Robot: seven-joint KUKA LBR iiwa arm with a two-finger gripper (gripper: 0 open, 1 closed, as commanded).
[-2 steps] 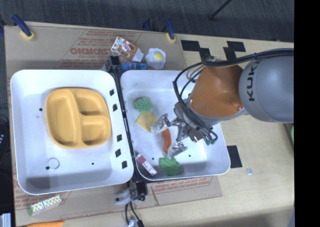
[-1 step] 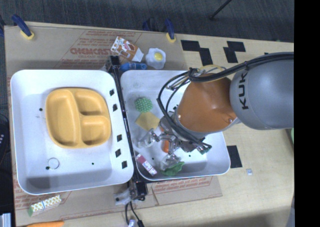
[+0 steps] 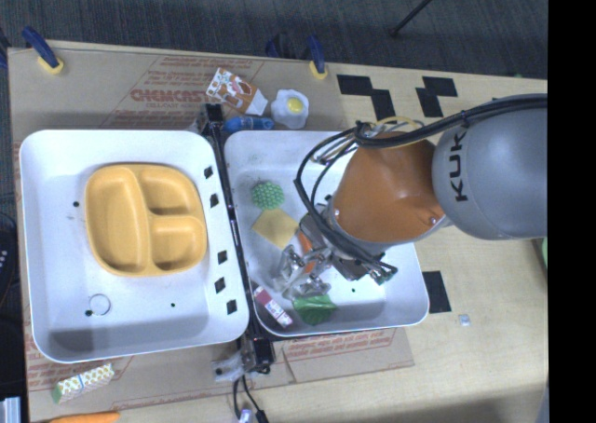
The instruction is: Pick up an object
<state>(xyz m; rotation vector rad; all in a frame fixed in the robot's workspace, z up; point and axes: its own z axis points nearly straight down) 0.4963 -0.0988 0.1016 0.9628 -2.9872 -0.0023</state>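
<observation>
Gripper (image 3: 303,267): low in right white bin (image 3: 410,295), finger state cannot be told. Beneath and beside: green crumpled item (image 3: 315,307), pale yellow wedge (image 3: 276,226), green knobbly ball (image 3: 268,194). Nothing lifted (pick apparently pending). Left bin (image 3: 47,225): yellow divided tray (image 3: 144,218).

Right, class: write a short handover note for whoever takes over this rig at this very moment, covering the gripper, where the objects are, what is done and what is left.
Gripper: low in the right bin, over the clutter near its front edge; whether it grips anything cannot be told.
Right bin holds a green spiky ball, a yellow wedge, a green object and a small dark red packet.
Left bin holds a yellow divided tray.
Done: arm has reached the objects.
Left: confirm a grasp, then lift one object out.
</observation>
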